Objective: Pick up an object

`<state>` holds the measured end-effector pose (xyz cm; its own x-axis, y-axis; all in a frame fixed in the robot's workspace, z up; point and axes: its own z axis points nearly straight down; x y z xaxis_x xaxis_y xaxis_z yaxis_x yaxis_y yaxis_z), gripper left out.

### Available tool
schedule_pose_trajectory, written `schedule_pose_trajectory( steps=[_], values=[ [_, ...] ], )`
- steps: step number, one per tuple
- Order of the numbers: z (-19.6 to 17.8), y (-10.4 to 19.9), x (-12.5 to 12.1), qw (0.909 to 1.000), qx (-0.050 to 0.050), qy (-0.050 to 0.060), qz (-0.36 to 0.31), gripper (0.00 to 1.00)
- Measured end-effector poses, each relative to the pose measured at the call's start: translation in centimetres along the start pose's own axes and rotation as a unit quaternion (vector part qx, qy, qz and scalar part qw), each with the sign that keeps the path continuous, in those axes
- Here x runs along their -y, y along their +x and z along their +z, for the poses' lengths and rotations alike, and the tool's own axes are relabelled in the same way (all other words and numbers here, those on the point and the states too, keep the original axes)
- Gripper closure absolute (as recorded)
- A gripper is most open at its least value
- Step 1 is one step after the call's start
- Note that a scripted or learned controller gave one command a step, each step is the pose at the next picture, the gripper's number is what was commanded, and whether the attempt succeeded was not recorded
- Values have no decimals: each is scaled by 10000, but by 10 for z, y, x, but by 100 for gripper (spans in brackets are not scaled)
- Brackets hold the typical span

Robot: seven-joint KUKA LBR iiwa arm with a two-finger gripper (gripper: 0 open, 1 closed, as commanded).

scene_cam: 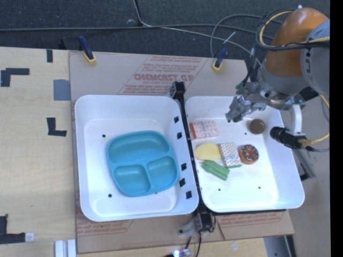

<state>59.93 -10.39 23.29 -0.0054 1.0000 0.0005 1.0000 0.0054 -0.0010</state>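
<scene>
Jaws low over the far end of the right bin (289,197), nothing visibly between them. Apart or together? Cannot tell from this height. Hanging off the grey wrist under that orange band, tilted inward, apparently lining up on something.

Closest candidate: a small brown round piece (257,126), just beside the jaws on the arm's side, not touching. Next, a red-and-white packet (204,128), near the jaws on the opposite side, toward the divider. Further from the jaws, toward the camera, a tight cluster: yellow piece (208,152), patterned little box (230,154) and donut (248,154) pressed side by side, green piece (216,169) just past them.

Looks like the approach step, pick not yet made. Good reason to favour the brown piece or the packet: both lying alone with room around them for a clean close. Cluster riskier, probably two things nudged at once.

Well away from the jaws, across the divider, a blue divided tray (142,162) flat in the left bin (86,143). Both bins side by side on the counter.
</scene>
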Motion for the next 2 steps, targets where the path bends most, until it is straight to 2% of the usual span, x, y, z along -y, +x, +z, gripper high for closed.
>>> schedule_pose_trajectory(
  steps=[2],
  values=[
    [22,111,-1,10000,-1,7,-3,100]
  ],
)
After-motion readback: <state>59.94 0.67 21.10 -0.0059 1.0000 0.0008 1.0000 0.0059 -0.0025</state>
